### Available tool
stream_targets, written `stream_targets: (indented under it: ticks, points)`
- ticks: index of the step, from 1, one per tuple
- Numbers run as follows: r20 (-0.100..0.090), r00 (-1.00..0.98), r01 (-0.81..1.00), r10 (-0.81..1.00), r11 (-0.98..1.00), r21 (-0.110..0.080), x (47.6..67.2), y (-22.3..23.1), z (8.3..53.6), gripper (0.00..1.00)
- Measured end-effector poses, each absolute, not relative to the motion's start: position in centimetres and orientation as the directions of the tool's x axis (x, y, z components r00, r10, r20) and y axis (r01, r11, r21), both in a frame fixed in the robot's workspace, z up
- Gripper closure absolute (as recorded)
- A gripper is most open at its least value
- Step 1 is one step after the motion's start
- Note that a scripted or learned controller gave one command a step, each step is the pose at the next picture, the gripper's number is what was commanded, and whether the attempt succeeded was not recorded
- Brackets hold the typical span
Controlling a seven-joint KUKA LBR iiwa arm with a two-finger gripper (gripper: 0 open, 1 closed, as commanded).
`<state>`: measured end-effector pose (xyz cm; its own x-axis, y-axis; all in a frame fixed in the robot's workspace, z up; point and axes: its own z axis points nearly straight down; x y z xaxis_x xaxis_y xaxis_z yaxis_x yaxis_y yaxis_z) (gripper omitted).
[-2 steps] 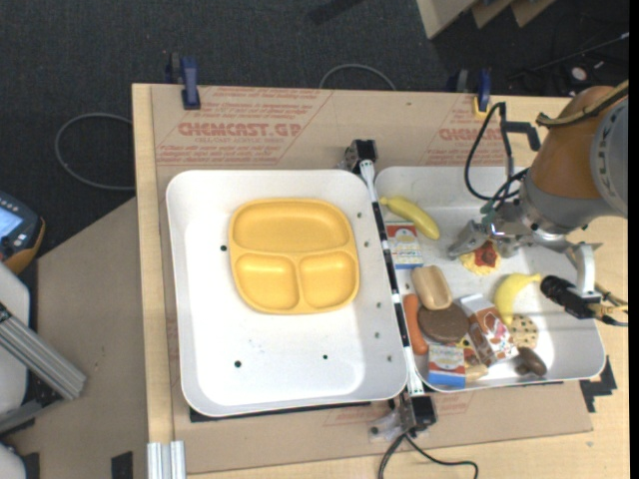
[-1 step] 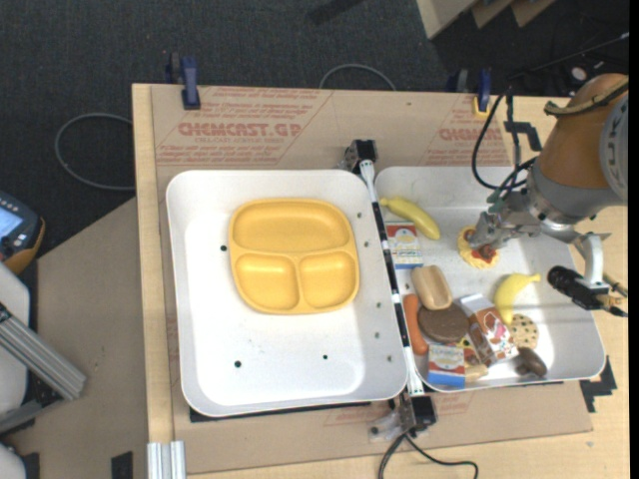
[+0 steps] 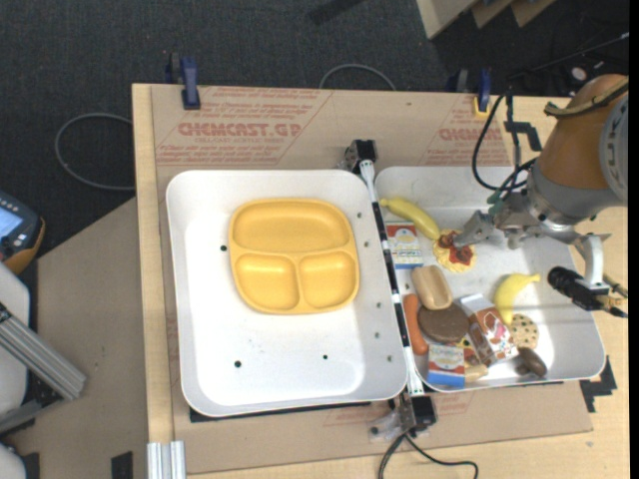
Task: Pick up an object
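The right bin (image 3: 584, 362) holds several toy foods. A yellow banana (image 3: 411, 216) lies at its back left, with a small red and yellow toy (image 3: 458, 254) just to its right. A tan bun (image 3: 432, 285), a brown patty (image 3: 443, 323) and a lemon (image 3: 513, 289) sit nearer the front. My gripper (image 3: 467, 234) reaches in from the right and hangs low just above the red and yellow toy, beside the banana's tip. I see nothing clearly between its fingers.
The left bin (image 3: 200, 317) holds a yellow divided plate (image 3: 295, 252). A small carton (image 3: 401, 245), an orange stick (image 3: 411, 317), a cookie (image 3: 524, 331) and a wrapped bar (image 3: 489, 337) crowd the right bin. Cables hang behind the arm (image 3: 579, 163).
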<state>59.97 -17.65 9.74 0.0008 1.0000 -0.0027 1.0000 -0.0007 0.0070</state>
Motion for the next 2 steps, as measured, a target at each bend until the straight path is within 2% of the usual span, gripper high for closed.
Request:
stream_targets:
  ticks: [1,2]
  points:
    - [-0.002,0.004,1.000,1.000,-0.004,0.013,50.9,-14.9,9.0,0.00]
    - [-0.023,0.003,1.000,1.000,-0.003,0.013,55.7,-10.8,8.9,0.00]
